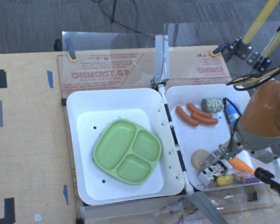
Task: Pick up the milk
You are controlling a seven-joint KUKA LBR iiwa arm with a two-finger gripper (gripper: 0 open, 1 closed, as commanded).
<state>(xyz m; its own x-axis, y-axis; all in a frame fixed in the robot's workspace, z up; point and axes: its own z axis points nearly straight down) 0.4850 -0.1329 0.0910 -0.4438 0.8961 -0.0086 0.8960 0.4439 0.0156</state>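
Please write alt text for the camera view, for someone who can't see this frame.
The gripper is low in the right bin, over a small milk carton near its front edge. Sausages, a carrot and other toy foods lie around it. The left bin holds a green divided plate.

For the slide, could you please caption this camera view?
Grey arm's gripper low over the small white milk carton in the right white bin; green divided plate sits left.
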